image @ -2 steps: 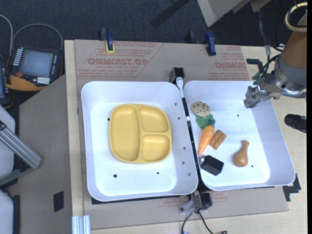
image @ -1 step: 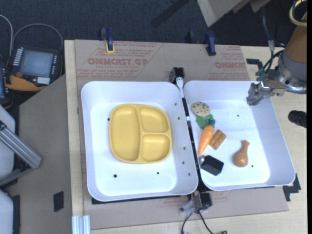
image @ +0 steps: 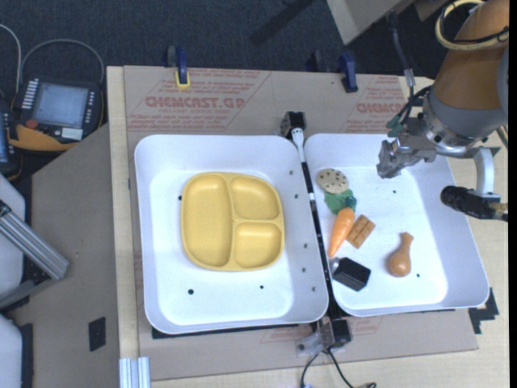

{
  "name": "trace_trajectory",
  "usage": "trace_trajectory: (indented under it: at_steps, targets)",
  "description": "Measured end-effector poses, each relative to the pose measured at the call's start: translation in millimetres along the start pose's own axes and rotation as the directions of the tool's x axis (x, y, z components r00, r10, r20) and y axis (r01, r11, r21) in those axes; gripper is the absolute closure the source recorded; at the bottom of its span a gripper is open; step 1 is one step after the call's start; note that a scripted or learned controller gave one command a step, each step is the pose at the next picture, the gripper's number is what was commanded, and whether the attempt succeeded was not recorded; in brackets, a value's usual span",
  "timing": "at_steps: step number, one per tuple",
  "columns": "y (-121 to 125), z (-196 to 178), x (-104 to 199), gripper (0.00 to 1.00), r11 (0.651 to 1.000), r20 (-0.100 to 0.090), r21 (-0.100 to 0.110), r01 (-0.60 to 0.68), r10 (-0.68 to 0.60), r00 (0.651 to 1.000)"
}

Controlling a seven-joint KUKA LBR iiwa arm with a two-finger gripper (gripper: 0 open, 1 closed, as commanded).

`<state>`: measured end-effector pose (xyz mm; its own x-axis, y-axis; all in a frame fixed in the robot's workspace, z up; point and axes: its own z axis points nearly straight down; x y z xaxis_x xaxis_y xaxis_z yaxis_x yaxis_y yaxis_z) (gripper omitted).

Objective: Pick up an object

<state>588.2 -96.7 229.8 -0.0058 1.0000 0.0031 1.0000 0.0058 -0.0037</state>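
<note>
The right bin (image: pixel 436 293) holds several small objects: a speckled round cookie (image: pixel 330 179) on a green piece (image: pixel 340 199), an orange carrot (image: pixel 342 229), a brown ridged piece (image: pixel 361 230), a black block (image: pixel 351 273) and a tan drumstick-shaped toy (image: pixel 401 256). My gripper (image: pixel 391 165) hangs over the upper middle of the right bin, to the right of the cookie and apart from all the objects. Nothing shows between its fingers.
The left bin (image: pixel 161 297) holds a yellow divided plate (image: pixel 232 220). Blue clamps (image: pixel 182 65) sit at the bench's far edge. A black part of the arm (image: pixel 472 202) juts over the right bin's right rim.
</note>
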Motion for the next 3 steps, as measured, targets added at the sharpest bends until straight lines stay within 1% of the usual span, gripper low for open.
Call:
trace_trajectory:
  at_steps: [1, 2, 3]
  targets:
    - [0, 6, 52, 1.0, 1.0, 0.0, 0.001, 0.0, 0.0, 1.0]
    - [17, 3, 97, 1.0, 1.0, 0.003, -0.007, -0.001, 0.001, 1.0]
    - [19, 8, 143, 1.0, 1.0, 0.002, -0.005, 0.0, 0.0, 1.0]
